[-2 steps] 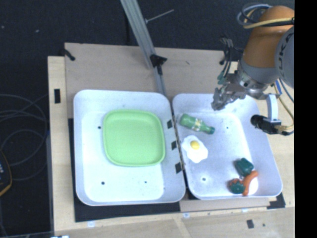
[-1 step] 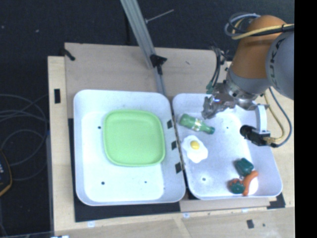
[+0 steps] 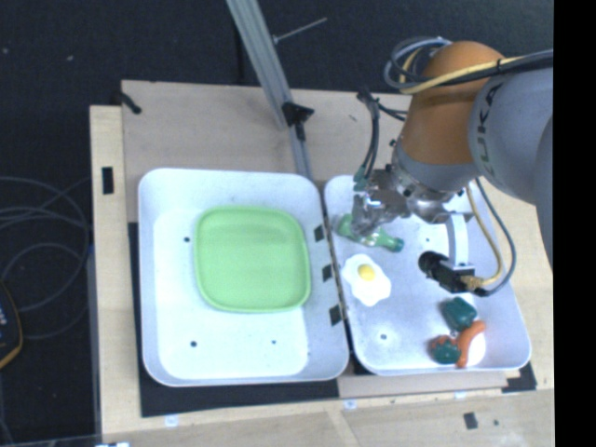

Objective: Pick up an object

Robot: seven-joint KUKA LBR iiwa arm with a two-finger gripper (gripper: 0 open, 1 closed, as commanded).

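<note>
My gripper (image 3: 369,216) hangs low over the upper left corner of the right bin (image 3: 503,329), under the orange band of the arm. A green object (image 3: 384,241) lies directly beneath it and pokes out on both sides; the gripper looks to be touching it or just above it. A toy fried egg (image 3: 365,280) lies just below that, near the bin's left wall. In the lower right corner sit a dark teal piece (image 3: 458,311) and an orange and red piece (image 3: 458,345).
The left bin (image 3: 168,250) holds a light green square plate (image 3: 251,258). A grey pole (image 3: 265,59) slants down from the top to the gap between the bins. A black part with a cable (image 3: 438,266) hangs from the arm over the right bin.
</note>
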